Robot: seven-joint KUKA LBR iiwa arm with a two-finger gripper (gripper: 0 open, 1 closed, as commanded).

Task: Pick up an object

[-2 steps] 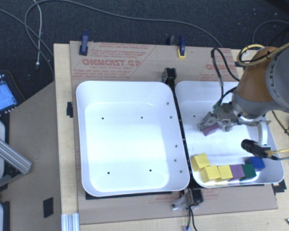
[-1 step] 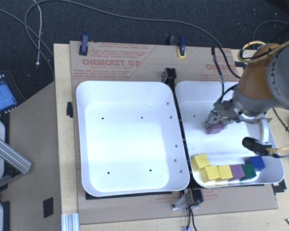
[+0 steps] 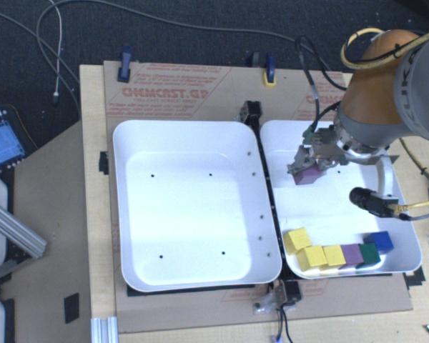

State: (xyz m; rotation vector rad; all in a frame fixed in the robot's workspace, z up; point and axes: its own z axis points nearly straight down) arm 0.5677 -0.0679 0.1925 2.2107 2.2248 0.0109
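Two white bins sit on the bench; over the right bin [image 3: 407, 252] my gripper [image 3: 309, 164] seems clamped on a purple block [image 3: 305, 176]. Grasp step; next, lift straight up.

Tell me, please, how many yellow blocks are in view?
3, all in the right bin near its front edge: one yellow block, another and a third beside it. The arm may hide others.
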